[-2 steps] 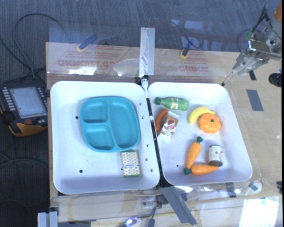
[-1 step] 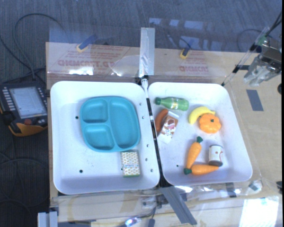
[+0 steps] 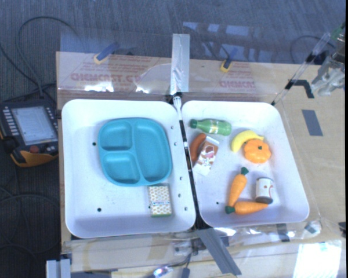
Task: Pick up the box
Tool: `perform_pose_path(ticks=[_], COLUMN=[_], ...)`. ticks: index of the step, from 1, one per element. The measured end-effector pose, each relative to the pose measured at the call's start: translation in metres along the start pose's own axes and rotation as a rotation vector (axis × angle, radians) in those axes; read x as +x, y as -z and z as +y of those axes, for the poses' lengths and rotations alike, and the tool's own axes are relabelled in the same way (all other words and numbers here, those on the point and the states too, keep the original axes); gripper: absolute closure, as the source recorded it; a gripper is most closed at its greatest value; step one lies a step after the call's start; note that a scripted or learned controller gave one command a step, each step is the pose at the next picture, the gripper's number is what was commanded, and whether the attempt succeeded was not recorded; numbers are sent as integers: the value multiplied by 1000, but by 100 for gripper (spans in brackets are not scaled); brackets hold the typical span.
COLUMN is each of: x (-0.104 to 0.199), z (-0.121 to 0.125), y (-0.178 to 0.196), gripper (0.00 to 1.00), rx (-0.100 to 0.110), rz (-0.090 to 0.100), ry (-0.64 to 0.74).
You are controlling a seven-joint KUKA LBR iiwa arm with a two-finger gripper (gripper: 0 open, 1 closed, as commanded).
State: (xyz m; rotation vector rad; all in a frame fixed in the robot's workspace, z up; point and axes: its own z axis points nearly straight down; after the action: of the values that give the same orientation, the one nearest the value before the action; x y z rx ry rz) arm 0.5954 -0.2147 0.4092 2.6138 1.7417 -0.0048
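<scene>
The box [image 3: 159,200] is a small carton with a green and white pattern. It lies flat in the left bin [image 3: 81,155], near the front wall, just in front of the blue divided plate [image 3: 133,150]. My gripper [image 3: 329,77] is at the far right edge of the camera view, above the bench and beyond the right bin's back right corner. It is far from the box and holds nothing that I can see.
The right bin [image 3: 290,155] holds a green bottle [image 3: 211,126], a sausage [image 3: 196,145], a small packet [image 3: 207,154], a banana [image 3: 243,138], an orange [image 3: 257,152], two carrots [image 3: 238,187] and a small can [image 3: 264,190]. A pendant [image 3: 26,129] lies left of the bench.
</scene>
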Motion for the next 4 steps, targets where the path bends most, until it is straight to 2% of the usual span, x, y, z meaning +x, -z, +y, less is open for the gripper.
perform_pose_path(ticks=[2, 3, 4], x=[30, 23, 23], z=[57, 57, 57], y=[24, -17, -9], gripper=[100, 100, 100], rx=[1, 4, 5], rz=[0, 0, -7], ry=[-153, -315, -315])
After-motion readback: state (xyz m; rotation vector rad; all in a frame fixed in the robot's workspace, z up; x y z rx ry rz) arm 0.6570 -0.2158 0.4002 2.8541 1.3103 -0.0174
